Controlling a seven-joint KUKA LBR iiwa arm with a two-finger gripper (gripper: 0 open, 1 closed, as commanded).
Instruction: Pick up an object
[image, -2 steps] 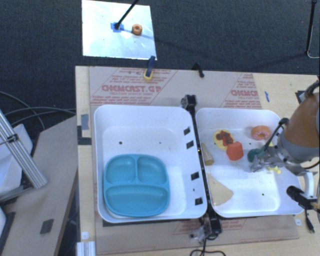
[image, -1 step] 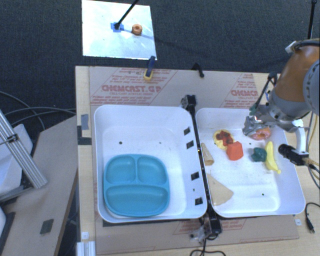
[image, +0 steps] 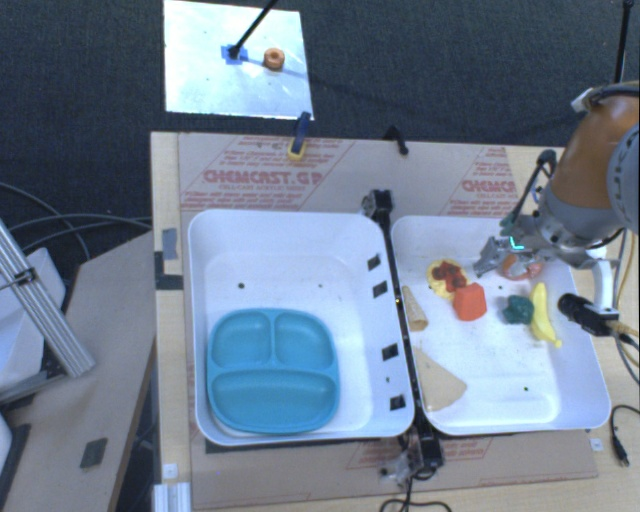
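My gripper (image: 508, 258) is low over the back of the right bin (image: 520, 400), reaching in from the right. A small orange object (image: 514, 267) shows right under it, partly hidden; whether it is held is unclear. Just left of the gripper lies a yellow and red toy (image: 446, 272), with a red-orange block (image: 469, 301) in front of it. A dark green piece (image: 517, 309) and a yellow banana (image: 542, 316) lie to the right, below the gripper. A tan cone (image: 413, 308) rests by the bin's left wall, and a tan wedge (image: 441, 381) lies near the front.
The left bin (image: 290, 240) holds a blue divided plate (image: 272, 371) at its front. A black divider with clips (image: 392, 300) runs between the bins. A black part of the arm (image: 585, 312) juts over the right bin's right rim.
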